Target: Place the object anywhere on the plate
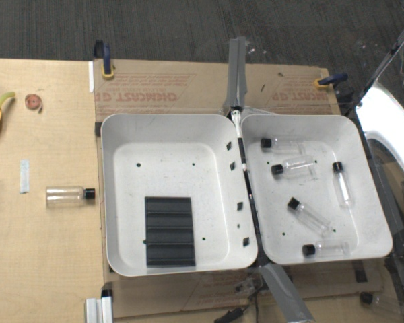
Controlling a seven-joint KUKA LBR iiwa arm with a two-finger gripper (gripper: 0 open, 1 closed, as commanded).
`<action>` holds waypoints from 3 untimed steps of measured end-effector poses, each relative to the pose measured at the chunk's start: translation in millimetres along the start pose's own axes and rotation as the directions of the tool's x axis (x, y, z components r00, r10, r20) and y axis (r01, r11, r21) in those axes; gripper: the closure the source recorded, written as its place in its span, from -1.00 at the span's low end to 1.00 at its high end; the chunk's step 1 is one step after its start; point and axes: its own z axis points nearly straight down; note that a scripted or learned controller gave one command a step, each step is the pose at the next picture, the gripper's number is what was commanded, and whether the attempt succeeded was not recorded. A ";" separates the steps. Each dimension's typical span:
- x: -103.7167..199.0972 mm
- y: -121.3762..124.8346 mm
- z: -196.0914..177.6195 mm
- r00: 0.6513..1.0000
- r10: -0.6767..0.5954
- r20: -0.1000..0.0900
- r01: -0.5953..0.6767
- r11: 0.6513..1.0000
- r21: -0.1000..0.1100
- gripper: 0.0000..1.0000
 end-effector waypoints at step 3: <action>5.2 -25.8 -0.1 1.000 -0.002 0.000 0.002 1.000 0.001 -1.00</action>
